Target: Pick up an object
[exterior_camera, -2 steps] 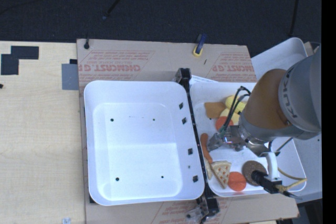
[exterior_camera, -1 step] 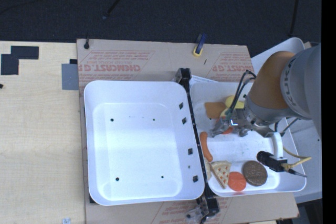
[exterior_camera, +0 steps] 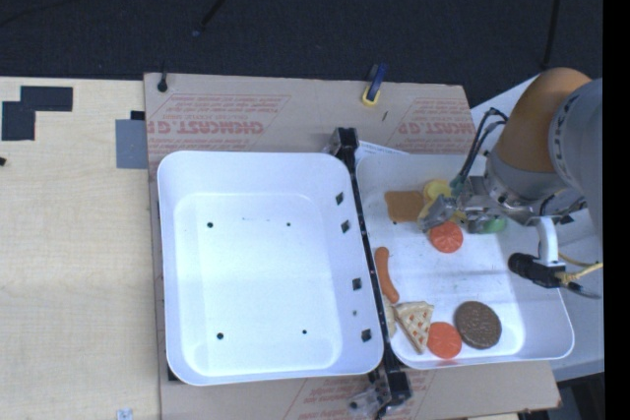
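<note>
the red round piece (exterior_camera: 447,237) lies in the upper middle of the right bin (exterior_camera: 563,334), right at the tip of the gripper (exterior_camera: 445,210), which sits just above it; whether the piece is clamped or merely touched i cannot tell. a yellow piece (exterior_camera: 434,189) and a tan flat square (exterior_camera: 404,206) crowd the gripper's left side, near the bin's top wall. down the bin's left wall runs an orange sausage shape (exterior_camera: 387,273); along the bottom edge sit a pizza-like wedge (exterior_camera: 413,323), an orange disc (exterior_camera: 444,340) and a brown cookie (exterior_camera: 478,324), close together. the middle of the right bin floor lies bare. the left bin (exterior_camera: 172,211) offers wide white floor. both bins rest on a cardboard sheet (exterior_camera: 256,118) over a pale wooden bench (exterior_camera: 69,251), with dark floor behind.
</note>
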Controlling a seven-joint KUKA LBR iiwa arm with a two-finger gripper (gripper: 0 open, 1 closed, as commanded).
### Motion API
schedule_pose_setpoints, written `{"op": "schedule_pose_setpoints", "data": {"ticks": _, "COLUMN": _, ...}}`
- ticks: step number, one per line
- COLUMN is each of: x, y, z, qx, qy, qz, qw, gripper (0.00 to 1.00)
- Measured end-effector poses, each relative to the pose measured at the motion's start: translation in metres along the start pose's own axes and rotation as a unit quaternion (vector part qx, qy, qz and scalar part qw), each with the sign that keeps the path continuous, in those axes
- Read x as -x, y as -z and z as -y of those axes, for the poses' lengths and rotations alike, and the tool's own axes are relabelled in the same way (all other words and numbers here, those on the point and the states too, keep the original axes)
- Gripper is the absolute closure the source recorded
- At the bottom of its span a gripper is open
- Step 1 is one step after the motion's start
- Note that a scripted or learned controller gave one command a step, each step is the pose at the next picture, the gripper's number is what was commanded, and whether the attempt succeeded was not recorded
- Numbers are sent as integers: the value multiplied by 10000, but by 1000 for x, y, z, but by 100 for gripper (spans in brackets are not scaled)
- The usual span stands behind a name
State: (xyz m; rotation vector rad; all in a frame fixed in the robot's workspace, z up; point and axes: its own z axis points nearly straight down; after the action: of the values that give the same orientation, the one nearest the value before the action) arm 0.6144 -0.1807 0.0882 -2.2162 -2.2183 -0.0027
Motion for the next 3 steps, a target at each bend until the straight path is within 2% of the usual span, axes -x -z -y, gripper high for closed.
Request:
{"op": "schedule_pose_setpoints", "data": {"ticks": 1, "x": 12, "y": 0, "z": -28, "qx": -181, "qy": 26, "qz": -163, "qw": 9997, "gripper": 0}}
{"op": "schedule_pose_setpoints", "data": {"ticks": 2, "x": 19, "y": 10, "z": -26, "qx": -134, "qy": 39, "qz": -49, "qw": 9999, "gripper": 100}}
{"op": "schedule_pose_setpoints", "data": {"ticks": 3, "x": 18, "y": 10, "z": -27, "qx": -137, "qy": 49, "qz": -58, "qw": 9999, "gripper": 0}}
